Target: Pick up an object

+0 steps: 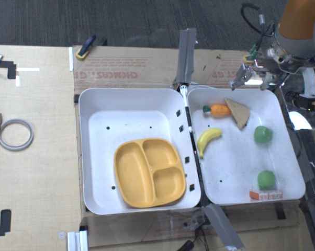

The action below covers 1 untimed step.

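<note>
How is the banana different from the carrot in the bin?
The banana is yellow and curved; the carrot is orange and straight, with a small green tip. The banana looks longer than the carrot. The banana lies slanted near the right bin's left wall, while the carrot lies flat across, farther back, beside a tan wedge. Both lie in the same right bin, and the gripper holds neither.

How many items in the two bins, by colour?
Green: 2, ball, ball
Yellow: 2, banana, plate
Orange: 1, carrot
Tan: 1, wedge
Red-white: 1, box
Total: 7
</note>
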### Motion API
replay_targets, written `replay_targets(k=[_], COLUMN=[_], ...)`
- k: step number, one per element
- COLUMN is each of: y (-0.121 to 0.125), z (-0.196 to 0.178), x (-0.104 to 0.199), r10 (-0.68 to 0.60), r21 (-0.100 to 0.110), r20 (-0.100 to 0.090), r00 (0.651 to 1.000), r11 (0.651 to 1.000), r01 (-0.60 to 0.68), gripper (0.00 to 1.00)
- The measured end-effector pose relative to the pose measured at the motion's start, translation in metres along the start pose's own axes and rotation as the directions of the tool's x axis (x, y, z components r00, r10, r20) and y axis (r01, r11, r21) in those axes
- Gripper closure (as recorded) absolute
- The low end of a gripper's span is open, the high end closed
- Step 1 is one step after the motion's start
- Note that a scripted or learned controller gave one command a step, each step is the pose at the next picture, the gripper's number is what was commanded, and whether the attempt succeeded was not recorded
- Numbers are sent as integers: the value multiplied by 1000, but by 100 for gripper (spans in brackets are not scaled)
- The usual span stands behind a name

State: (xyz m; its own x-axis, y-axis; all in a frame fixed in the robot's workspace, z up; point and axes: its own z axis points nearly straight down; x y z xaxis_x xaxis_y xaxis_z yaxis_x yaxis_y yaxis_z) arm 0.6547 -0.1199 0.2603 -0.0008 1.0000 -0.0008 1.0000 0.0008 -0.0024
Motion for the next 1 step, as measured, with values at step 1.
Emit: replay_targets(k=[1], y=[-13], z=[153], x=[-8], r10=[-68], r21=[-6], r20=[3], r00=[998], r11=[998], r01=[68], gripper=[0])
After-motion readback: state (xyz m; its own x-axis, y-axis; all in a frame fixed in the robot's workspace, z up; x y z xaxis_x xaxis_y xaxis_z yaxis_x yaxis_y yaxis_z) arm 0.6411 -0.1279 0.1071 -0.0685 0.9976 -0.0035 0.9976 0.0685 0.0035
